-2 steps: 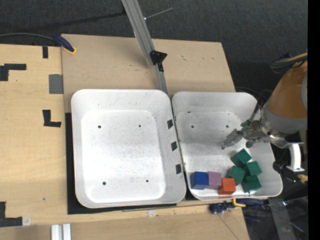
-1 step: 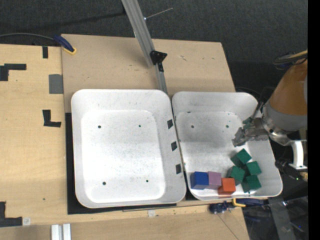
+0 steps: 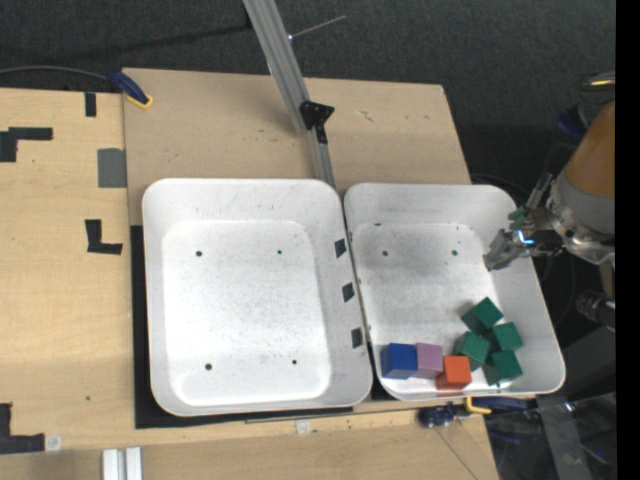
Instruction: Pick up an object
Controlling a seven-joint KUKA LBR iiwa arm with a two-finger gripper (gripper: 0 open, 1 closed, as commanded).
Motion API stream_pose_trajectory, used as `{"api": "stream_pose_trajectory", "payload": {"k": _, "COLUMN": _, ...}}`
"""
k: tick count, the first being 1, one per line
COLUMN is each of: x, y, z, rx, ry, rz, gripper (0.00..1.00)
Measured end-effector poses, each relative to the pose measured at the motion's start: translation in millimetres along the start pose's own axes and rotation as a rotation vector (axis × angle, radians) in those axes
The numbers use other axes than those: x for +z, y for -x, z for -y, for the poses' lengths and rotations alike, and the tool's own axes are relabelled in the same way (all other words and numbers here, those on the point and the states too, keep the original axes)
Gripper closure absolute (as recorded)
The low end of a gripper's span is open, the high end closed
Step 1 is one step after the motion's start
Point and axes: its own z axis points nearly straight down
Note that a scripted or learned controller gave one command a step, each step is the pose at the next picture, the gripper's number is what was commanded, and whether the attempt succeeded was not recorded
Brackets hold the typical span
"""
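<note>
The right bin holds a cluster of small blocks in its near right corner: a blue cube, a lilac cube, an orange cube and several dark green blocks. My gripper hangs over the bin's right rim, above and behind the green blocks, with nothing seen between its fingers. The arm's orange band sits at the right edge of the view.
The left bin lies beside the right one, with a ridge between them. A slanted metal bar reaches down to the bins' shared back edge. The wooden bench extends to the left with black tape marks.
</note>
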Motion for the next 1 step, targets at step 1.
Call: {"api": "stream_pose_trajectory", "payload": {"k": 1, "x": -46.1, "y": 0.0, "z": -1.5, "rx": 0.000, "ry": -0.001, "rz": 0.000, "gripper": 1.00}}
